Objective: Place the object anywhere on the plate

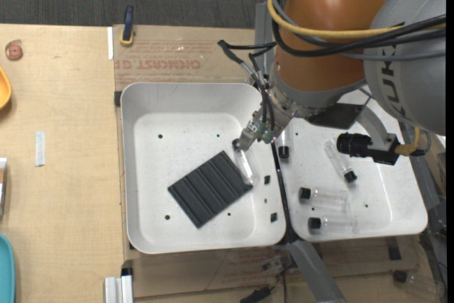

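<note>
Two bins [135,152]: plate [211,188], vials [339,161]

ridged plate [211,188] in left bin [142,152], vial [245,164] on its right corner; more vials [340,162] in right bin [404,209]

Dark ribbed plate [211,189], white bins [142,117]

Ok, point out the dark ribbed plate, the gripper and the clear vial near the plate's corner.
dark ribbed plate [209,189]: camera view, middle of its ribbed top.
gripper [242,145]: camera view, at the fingertips.
clear vial [245,165]: camera view, mid-body.
</note>
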Controlling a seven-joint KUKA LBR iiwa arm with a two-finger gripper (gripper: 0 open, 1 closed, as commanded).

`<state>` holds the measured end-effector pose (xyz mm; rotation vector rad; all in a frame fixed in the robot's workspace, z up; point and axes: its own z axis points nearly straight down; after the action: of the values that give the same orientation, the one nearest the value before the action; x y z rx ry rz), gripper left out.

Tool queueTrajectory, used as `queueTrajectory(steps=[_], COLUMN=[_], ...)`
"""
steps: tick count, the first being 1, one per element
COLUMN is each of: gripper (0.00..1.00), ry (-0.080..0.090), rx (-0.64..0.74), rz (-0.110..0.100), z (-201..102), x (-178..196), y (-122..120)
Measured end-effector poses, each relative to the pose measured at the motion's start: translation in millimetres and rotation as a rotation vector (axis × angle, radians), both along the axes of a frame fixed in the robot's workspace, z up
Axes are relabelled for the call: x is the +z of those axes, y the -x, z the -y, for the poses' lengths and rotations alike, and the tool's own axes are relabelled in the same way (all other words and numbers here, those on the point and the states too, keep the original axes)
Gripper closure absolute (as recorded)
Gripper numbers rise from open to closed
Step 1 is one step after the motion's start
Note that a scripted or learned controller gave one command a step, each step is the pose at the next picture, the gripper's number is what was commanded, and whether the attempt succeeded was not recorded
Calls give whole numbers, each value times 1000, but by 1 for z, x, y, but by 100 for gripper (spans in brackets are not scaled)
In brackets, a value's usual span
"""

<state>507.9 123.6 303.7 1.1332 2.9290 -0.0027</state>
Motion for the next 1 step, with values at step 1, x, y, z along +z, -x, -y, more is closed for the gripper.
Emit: queueTrajectory(steps=[1], gripper=[100], ry=[-1], rx=[367], rz=[1], z=[-78], x=[42], y=[-33])
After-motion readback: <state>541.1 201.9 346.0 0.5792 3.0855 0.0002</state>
